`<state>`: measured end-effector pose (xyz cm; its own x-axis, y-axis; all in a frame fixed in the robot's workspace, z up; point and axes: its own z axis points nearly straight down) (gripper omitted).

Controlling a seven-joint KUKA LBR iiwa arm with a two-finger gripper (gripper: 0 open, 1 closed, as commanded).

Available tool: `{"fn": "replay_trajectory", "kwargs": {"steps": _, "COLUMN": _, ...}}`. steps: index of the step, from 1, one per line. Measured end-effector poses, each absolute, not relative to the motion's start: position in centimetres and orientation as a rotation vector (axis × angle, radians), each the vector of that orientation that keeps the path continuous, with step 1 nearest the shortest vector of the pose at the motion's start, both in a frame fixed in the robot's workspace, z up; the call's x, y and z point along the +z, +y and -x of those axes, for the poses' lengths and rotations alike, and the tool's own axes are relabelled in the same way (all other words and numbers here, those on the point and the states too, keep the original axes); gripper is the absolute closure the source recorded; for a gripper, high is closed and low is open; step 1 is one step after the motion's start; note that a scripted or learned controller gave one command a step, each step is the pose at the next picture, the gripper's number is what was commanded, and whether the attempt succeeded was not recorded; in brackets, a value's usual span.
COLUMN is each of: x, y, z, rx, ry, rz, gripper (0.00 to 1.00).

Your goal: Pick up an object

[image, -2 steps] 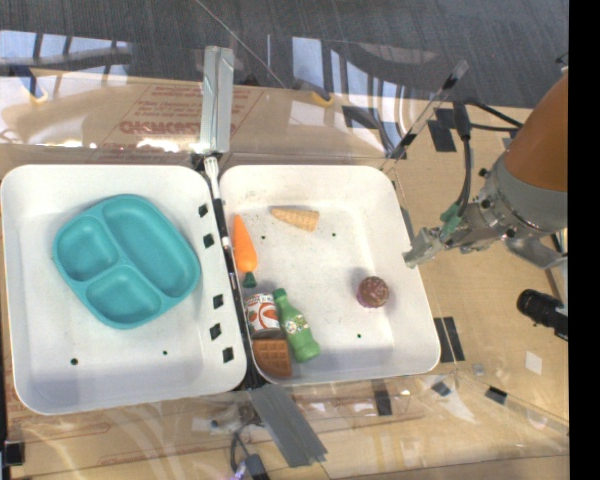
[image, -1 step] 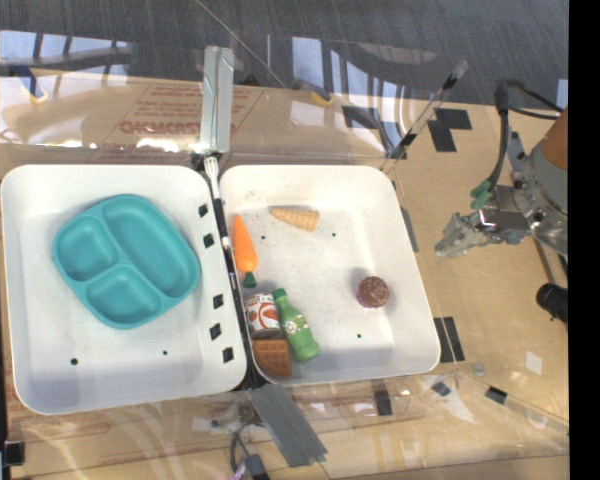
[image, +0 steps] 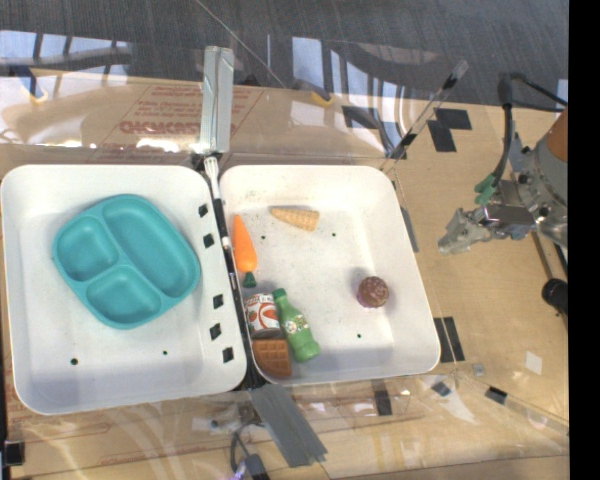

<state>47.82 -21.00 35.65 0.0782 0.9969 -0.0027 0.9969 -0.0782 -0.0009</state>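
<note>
Candidates all sit in the right bin (image: 405, 268): a carrot (image: 244, 245) along the left wall, a cone-shaped pastry (image: 295, 216) near the back, a brown ball (image: 373, 291) alone toward the right side, and a cluster at the front-left corner, a small can (image: 263, 313), a green bottle (image: 297, 325) and a waffle (image: 272, 356), touching or nearly so. Nothing is picked yet.

My claw (image: 458, 236) is out to the right of the bin, over the bare table (image: 480, 318), well apart from every item. I see nothing between its tips; at this angle I cannot tell how it's set.

Step in hand, as I judge it: approach not yet started. Next move calls for swinging left over the bin rim, centering above one target, then dropping straight down.

I'd go for the ball or the pastry: both have free space around them. The ball may roll if nudged. The corner cluster looks risky, wall and neighbours crowd the approach.

Left bin (image: 30, 348) holds a teal divided plate (image: 126, 259); not relevant for now.
</note>
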Motion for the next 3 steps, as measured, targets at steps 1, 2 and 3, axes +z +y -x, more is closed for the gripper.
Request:
{"fn": "replay_trajectory", "kwargs": {"steps": 1, "x": 36.6, "y": -20.9, "z": -47.9, "rx": -0.007, "ry": 2.143, "rz": -2.295, "gripper": 1.0}}
{"fn": "replay_trajectory", "kwargs": {"steps": 2, "x": 37.6, "y": -20.8, "z": -48.0, "rx": -0.01, "ry": 2.154, "rz": -2.286, "gripper": 1.0}}
{"fn": "replay_trajectory", "kwargs": {"steps": 3, "x": 38.6, "y": -20.7, "z": -48.2, "rx": -0.014, "ry": 2.166, "rz": -2.276, "gripper": 1.0}}
